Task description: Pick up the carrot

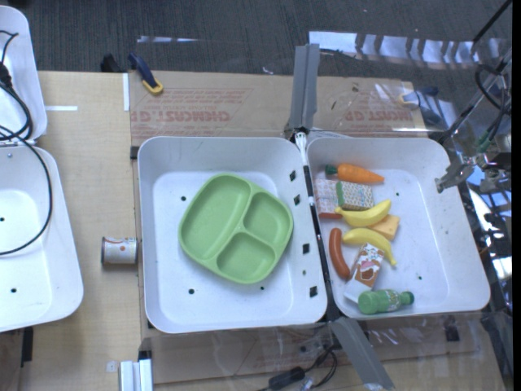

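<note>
Carrot (359, 173): orange, tapered, green stub at its left end, lying flat across the top of the right bin (431, 243), near the back wall. It sits at the head of a pile along the bin's left side. Below it a patterned pack (345, 195), then 2 bananas (365, 214) (371, 240), an orange wedge (387, 227), a red sausage (338, 253), a small carton (368, 265), and a green bottle (384, 300) on its side at the front.

Left bin (159, 243) holds a green 3-part plate (236, 228), tilted in the view.

Gripper (453, 177): a thin metal part shows at the right bin's right rim, well apart from the carrot, touching nothing. Cannot tell how far it is open; it is small and lost in cables and clutter at the frame's right edge.
</note>
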